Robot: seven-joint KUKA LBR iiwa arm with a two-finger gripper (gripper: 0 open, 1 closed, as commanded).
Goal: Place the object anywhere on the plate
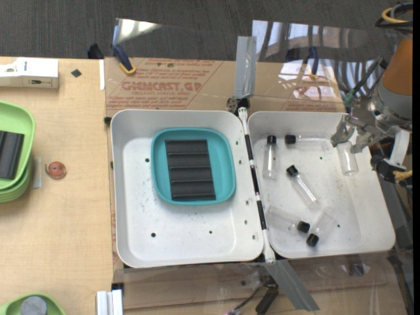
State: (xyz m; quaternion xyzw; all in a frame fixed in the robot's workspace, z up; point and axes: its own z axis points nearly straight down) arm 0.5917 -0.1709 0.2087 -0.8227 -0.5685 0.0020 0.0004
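Two shallow white bins are shown side by side on a bench, seen from above at a slant. In the left bin [131,235] a teal plate [193,166] is set toward the upper centre, and a dark ribbed insert [190,170] is laid on it.

In the right bin [367,238] several clear vials with black caps are scattered. One vial [270,156] is laid near the upper left wall, with a short one [295,139] just to its right. A longer vial [302,184] is laid diagonally near the middle, and two more [314,229] are found close together toward the lower centre.

The arm [397,77] is seen entering from the right edge of the frame, its orange band at upper right. The gripper [350,136] is positioned over the upper right part of the right bin. A clear vial [348,161] is seen directly beneath it, upright or nearly so, its top at the fingertips. Whether this vial is clamped between the fingers cannot be told, nor can the width of their opening, since the metal parts are blurred together there.

At the left edge of the frame a green tray [16,176] is laid on the wooden bench [65,241], with a small round reddish object [56,169] just beside it.
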